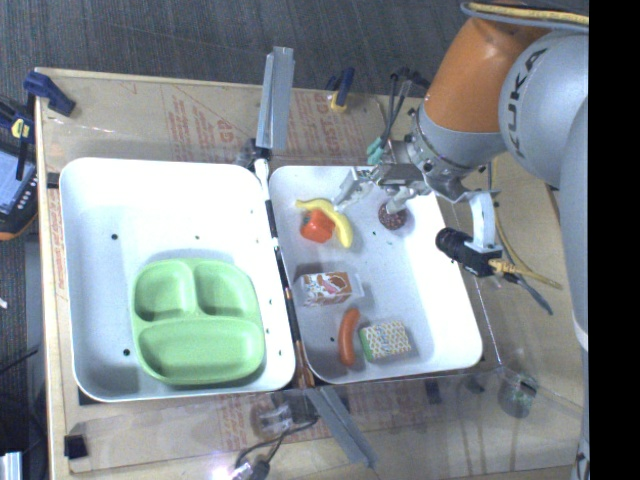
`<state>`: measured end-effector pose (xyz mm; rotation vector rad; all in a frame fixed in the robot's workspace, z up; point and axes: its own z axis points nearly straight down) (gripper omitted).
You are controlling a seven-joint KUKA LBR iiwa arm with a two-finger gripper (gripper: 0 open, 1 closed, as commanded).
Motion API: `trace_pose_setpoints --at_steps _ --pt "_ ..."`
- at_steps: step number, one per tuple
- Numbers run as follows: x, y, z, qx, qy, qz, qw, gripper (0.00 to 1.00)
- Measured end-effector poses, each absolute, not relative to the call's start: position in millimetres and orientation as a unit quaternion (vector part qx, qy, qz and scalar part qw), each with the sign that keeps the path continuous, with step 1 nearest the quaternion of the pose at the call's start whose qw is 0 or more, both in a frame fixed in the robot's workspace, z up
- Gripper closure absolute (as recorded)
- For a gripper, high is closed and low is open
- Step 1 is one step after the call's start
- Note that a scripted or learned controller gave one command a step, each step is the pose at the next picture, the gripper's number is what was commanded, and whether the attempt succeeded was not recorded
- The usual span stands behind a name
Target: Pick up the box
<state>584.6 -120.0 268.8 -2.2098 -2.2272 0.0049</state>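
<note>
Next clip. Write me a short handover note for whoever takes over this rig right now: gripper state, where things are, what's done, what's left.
Gripper: at the far edge of the right bin, by the banana; nothing seen between its jaws.
Box: lying mid right bin, untouched.
Also there: red fruit, sausage, green packet, brown round item.
Left bin: green divided tray.
Done: nothing yet.
Left: move to the box, grasp, lift.

Robot lab, plywood bench (180,128), clamps (342,86), two white bins (90,268), loose cables (255,458)
</note>
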Motion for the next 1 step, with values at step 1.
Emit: trace_pose_setpoints --at_steps 1 --pt "481.4 -148.4 209.2 -0.689 -0.725 0.0019 0.002 0.00"
